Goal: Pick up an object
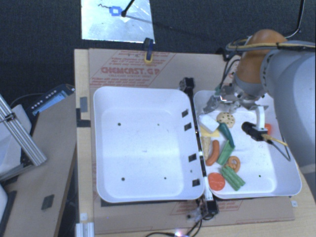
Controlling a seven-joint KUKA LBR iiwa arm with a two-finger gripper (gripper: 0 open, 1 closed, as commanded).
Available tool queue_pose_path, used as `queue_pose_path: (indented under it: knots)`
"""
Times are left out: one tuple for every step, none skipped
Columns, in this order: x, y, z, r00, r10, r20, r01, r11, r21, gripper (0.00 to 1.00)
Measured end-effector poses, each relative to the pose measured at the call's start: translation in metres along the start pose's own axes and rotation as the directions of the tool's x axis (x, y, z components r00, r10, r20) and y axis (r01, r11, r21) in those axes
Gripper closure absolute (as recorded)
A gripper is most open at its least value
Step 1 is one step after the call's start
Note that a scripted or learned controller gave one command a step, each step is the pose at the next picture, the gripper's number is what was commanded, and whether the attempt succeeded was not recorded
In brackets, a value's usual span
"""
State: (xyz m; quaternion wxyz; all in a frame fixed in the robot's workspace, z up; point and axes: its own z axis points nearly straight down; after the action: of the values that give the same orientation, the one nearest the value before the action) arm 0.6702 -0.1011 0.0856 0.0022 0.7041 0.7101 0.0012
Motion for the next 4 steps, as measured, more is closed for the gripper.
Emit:
queue_pose_path:
  knots:
    - [-0.003, 0.001, -0.012, 1.000, 0.001, 0.000, -0.001, 1.000, -0.003, 1.00]
    - [-0.041, 0.000, -0.133, 1.000, 0.009, 0.003, -0.009, 1.000, -0.008, 1.00]
    - [-0.109, -0.001, -0.204, 1.000, 0.011, 0.004, -0.011, 1.000, -0.005, 1.00]
    - [-0.105, -0.002, -0.150, 1.000, 0.006, 0.000, -0.006, 1.000, 0.005, 1.00]
